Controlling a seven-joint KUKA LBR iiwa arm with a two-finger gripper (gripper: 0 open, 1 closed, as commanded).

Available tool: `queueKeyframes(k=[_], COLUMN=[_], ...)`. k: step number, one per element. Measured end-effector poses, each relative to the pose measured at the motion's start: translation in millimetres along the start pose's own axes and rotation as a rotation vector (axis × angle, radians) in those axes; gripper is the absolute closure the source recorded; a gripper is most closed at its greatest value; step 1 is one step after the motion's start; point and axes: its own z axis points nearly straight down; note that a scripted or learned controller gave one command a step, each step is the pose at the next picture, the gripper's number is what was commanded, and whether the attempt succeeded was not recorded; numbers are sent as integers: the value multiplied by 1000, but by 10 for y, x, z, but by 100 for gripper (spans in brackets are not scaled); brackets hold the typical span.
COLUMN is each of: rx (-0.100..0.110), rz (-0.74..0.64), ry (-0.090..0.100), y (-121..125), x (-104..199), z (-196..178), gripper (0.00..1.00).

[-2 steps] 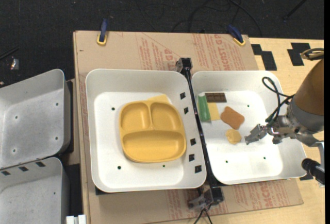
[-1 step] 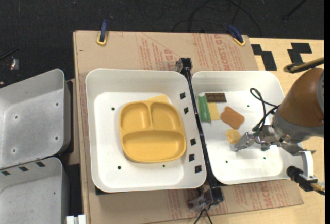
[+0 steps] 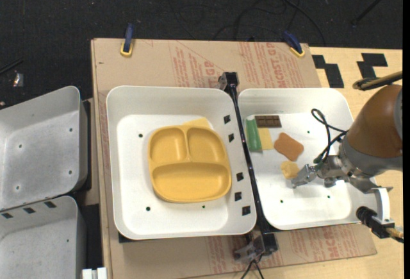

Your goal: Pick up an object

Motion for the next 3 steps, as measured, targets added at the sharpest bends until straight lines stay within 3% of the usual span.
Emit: queueKeyframes(k=[1, 3], rx=[-2, -6], rz=[1, -4], ry=[-1, -3], y=[4, 117], x=[0, -27], z=[-101, -1005], gripper=[100, 100])
